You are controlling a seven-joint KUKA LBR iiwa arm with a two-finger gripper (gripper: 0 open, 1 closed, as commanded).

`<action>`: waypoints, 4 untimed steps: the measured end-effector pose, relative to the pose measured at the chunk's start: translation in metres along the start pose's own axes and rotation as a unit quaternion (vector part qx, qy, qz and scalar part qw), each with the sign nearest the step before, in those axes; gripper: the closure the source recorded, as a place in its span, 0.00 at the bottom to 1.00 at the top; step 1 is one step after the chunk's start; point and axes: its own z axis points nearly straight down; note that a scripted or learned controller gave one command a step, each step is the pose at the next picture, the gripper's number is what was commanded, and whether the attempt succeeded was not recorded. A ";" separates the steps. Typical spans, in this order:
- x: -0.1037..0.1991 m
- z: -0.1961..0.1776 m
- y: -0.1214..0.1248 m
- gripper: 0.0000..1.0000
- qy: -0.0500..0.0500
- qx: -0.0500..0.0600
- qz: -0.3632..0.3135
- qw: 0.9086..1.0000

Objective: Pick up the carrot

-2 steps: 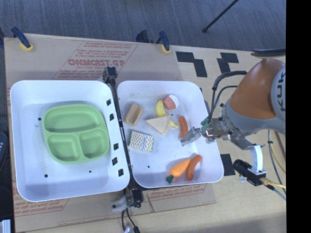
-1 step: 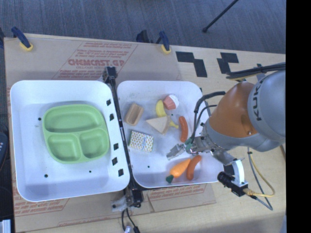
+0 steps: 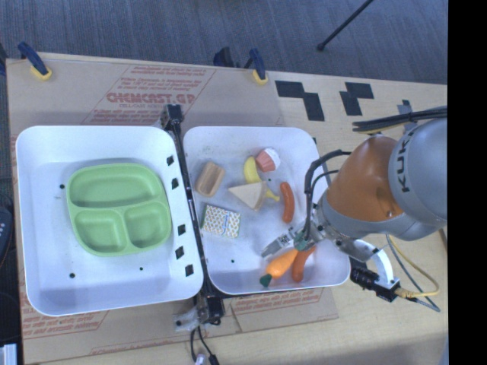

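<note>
The carrot (image 3: 281, 265) is orange with a dark green end. It lies slanted near the front wall of the right bin (image 3: 228, 139), green end toward the front left. A darker red-orange stick (image 3: 302, 263) lies right beside it, touching or nearly so. My gripper (image 3: 292, 242) hangs low just above the upper ends of these two pieces, under the grey arm with its orange band (image 3: 364, 181). I cannot tell whether anything is gripped.
The right bin also holds a bread piece (image 3: 209, 179), a patterned cracker (image 3: 221, 220), a cheese wedge (image 3: 248, 195), a yellow piece (image 3: 252, 169), a pink-and-white piece (image 3: 267, 160) and a red sausage (image 3: 287, 201). A green divided plate (image 3: 118, 207) sits in the left bin.
</note>
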 end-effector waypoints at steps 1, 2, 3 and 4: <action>0.000 -0.010 0.000 1.00 0.000 0.000 -0.002 1.000; 0.007 -0.060 0.003 1.00 -0.002 -0.001 0.034 0.999; 0.007 -0.059 0.003 0.00 -0.002 -0.001 0.034 0.999; 0.004 0.000 0.001 0.00 0.000 0.000 -0.107 0.994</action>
